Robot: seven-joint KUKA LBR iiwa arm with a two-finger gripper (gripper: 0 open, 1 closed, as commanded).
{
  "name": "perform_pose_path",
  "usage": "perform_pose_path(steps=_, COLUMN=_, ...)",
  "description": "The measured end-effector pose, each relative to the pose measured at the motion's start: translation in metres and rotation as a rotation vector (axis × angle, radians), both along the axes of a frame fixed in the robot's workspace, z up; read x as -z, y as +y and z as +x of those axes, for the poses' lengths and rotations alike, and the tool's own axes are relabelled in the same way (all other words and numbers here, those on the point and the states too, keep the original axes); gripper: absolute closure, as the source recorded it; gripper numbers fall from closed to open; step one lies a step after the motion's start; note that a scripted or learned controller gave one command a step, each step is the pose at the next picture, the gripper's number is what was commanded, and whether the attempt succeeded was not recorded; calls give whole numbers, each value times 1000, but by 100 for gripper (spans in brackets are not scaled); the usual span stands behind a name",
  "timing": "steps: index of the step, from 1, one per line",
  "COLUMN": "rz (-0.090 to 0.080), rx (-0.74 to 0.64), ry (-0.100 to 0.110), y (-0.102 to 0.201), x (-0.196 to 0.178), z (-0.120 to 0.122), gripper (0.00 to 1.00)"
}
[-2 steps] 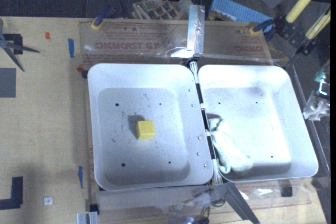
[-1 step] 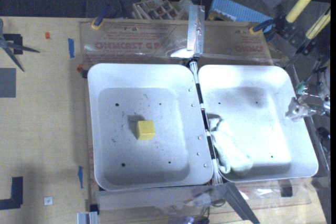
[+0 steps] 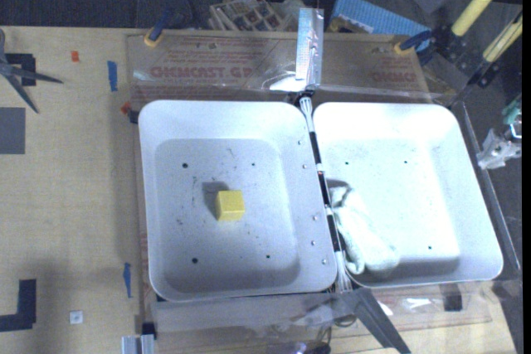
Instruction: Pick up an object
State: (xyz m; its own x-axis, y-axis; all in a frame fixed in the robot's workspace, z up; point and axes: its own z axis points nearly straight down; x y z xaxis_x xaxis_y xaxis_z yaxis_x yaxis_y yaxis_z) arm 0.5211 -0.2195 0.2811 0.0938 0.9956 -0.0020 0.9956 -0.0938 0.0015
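While the tool's state can't be told from this view, whether open, closed or gripping, the bins are plain to see. Take the join (image 3: 319,186) between the two bins as the mark. Left of it, out on the grey floor of the left bin (image 3: 158,128), a small yellow block (image 3: 230,205) lies flat and alone, well apart from the join. Right of it, pressed up against the join in the right bin (image 3: 452,128), there's a soft white crumpled thing (image 3: 363,243); what it is can't be made out. At the join's far end a shiny metal strip (image 3: 309,46) lies across a clear sheet (image 3: 207,66) with red lettering. Far left of the join runs the pale wooden desk (image 3: 66,178), with a blue tape strip (image 3: 112,76). Far right of it, past the right bin's rim, a small pale fitting (image 3: 500,143) shows at the edge.
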Motion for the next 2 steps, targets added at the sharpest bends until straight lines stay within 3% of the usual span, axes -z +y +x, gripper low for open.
perform_pose_path(steps=1, rz=0, rx=701, ry=1, y=8, x=-64, z=8, gripper=100)
perform_pose_path(steps=2, rz=0, rx=402, ry=-1, y=13, x=-80, z=54, gripper=100)
